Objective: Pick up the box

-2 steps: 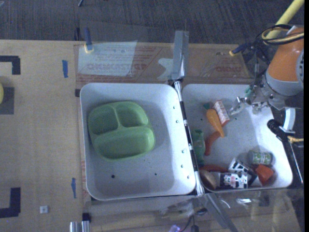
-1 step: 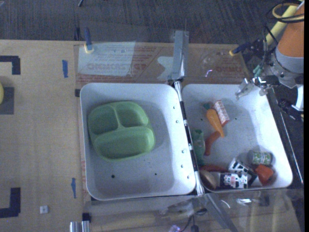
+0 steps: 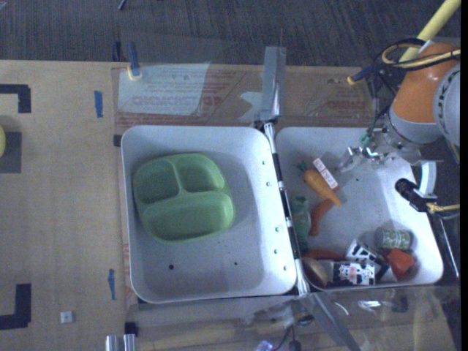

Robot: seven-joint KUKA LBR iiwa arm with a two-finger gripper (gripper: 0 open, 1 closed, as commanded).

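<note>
Camera view
Box: the black-and-white box (image 3: 356, 271) lies on its side near the front wall of the right bin (image 3: 365, 209), towards the bin's front left corner.
Neighbours: a second patterned carton (image 3: 363, 253) touches it from behind; a can (image 3: 394, 238) and a red piece (image 3: 401, 262) sit just beside it to the right; a brown object (image 3: 316, 270) presses in at its left.
Gripper: the gripper (image 3: 363, 152) hovers over the bin's back part, well apart from the box; whether it is open or closed cannot be made out.
Left bin: holds a green tray (image 3: 183, 194), no part of this step.
Advice: travel forward over the carrot (image 3: 322, 183), then descend straight onto the box, fingers spanning its narrow sides, clear of carton and wall.
Risk: crowding may foul one finger or drag a neighbour.
</note>
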